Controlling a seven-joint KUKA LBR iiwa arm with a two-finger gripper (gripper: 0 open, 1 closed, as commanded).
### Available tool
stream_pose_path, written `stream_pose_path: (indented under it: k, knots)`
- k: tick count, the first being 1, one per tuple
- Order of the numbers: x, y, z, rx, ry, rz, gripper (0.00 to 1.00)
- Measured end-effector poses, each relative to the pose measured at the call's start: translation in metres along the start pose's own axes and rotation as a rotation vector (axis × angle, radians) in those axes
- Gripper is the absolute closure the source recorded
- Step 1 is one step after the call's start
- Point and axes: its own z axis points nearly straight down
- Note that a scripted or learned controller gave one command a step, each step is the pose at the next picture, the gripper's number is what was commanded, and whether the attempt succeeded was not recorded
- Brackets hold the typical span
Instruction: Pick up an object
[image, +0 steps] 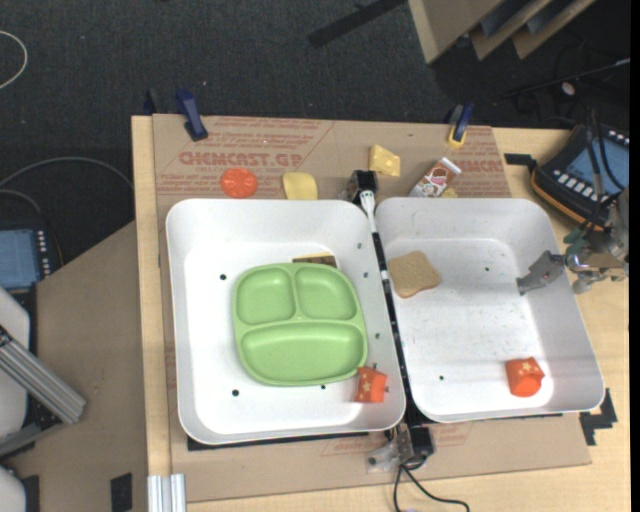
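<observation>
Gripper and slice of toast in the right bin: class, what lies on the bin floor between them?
In the camera view, only bare white bin floor lies between the gripper and the slice of toast.

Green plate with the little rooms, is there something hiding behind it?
Yes. A brown thing peeks out behind the far edge of the green plate in the left bin. Just a thin strip shows; the plate covers the rest, so what it is can't be told.

arm (612, 240) cut off at right edge, brown item (314, 261) half-hidden behind green plate (298, 323)
</observation>
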Motion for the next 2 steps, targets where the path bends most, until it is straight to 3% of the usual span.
stream_pose_path:
  k: [1, 2]
  knots:
    - [-0.01, -0.048, 0.107, 0.004, 0.007, -0.002, 0.0]
    - [-0.01, 0.086, 0.017, -0.023, -0.009, -0.012, 0.0]
